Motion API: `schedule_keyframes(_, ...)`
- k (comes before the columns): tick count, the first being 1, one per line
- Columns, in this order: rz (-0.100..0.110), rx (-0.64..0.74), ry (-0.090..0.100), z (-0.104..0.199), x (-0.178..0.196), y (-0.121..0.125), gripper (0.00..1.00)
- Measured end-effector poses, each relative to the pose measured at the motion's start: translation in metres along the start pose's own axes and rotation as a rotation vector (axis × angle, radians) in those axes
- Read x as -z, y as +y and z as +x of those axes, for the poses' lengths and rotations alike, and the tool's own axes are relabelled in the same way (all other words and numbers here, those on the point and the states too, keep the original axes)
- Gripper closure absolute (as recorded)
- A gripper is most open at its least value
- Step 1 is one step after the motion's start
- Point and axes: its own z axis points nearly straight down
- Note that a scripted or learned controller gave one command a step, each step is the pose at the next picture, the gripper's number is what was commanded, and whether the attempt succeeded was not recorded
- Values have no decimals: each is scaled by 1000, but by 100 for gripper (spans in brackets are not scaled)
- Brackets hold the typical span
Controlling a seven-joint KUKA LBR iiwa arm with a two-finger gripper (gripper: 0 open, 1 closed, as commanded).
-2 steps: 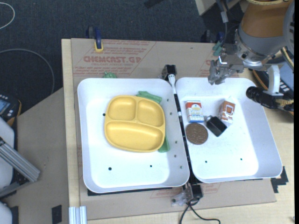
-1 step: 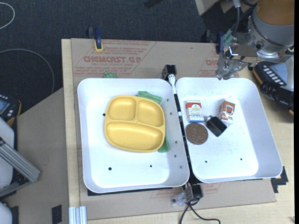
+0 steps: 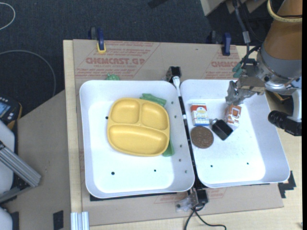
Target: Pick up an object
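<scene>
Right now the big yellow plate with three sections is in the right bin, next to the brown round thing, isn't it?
Not quite. The yellow plate lies in the left bin, as the camera view shows. The brown round thing sits in the right bin, so a bin edge is between them.

A robotics lab — clamped board [image 3: 144,56], loose cables [image 3: 29,56], dark carpet [image 3: 48,13].

Single fixed camera sat above bench [image 3: 144,51], looked down at slant from near side. Left bin [image 3: 96,143] and right bin [image 3: 259,162] both fell fully in frame, mid-distance. Arm [image 3: 283,42] entered from right, far corner.
</scene>
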Motion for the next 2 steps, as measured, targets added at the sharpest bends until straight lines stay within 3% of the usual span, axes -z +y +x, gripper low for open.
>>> schedule_keyframes(1,-4,1,1,-60,-63,-19,100)
schedule_keyframes(2,-14,16,2,62,-42,3,100)
